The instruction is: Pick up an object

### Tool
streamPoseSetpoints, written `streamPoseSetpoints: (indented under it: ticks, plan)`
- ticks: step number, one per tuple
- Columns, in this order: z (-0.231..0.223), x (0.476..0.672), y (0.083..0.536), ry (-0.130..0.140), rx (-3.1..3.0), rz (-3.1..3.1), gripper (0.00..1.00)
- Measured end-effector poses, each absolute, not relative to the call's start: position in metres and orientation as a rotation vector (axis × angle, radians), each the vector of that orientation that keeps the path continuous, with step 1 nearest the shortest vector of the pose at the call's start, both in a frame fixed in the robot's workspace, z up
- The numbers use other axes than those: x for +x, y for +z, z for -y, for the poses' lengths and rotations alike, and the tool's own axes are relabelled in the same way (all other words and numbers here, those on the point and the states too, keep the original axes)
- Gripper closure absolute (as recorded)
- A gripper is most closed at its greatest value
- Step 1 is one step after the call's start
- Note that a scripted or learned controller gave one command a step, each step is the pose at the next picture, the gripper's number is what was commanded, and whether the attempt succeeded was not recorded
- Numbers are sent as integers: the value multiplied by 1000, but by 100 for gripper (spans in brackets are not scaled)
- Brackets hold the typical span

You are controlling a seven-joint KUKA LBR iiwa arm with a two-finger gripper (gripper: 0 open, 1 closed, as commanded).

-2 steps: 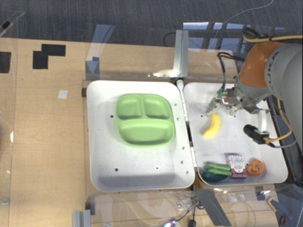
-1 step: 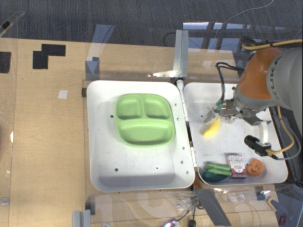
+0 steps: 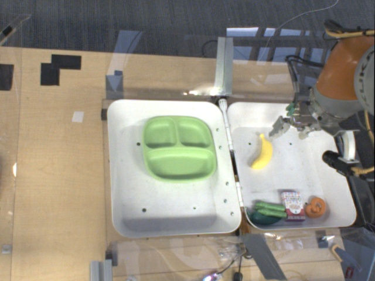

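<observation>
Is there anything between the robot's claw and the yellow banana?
No. In the camera view, the gripper hangs just up and right of the banana, and between them there is only bare white floor of the right bin.

light: bright, even, overhead | glare: left bin point(image 3: 126, 174) floor | shadows: soft | focus: slightly soft overall

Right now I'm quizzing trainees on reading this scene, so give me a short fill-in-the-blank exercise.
1. The green divided plate lies in the ____ bin.
2. The banana is coloured ____.
3. The gripper hangs over the ____ bin.
4. The orange object sits near that bin's ____ edge.

Missing words: left; yellow; right; front
</observation>
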State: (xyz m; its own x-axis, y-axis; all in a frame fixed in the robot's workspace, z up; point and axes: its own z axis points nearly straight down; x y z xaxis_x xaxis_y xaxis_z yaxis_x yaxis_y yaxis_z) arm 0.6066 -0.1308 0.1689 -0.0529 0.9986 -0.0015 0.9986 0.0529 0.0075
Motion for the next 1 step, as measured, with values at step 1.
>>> streamPoseSetpoints:
  ticks: [1]
  plan:
    - [126,633,90,11,2072,-2347,0]
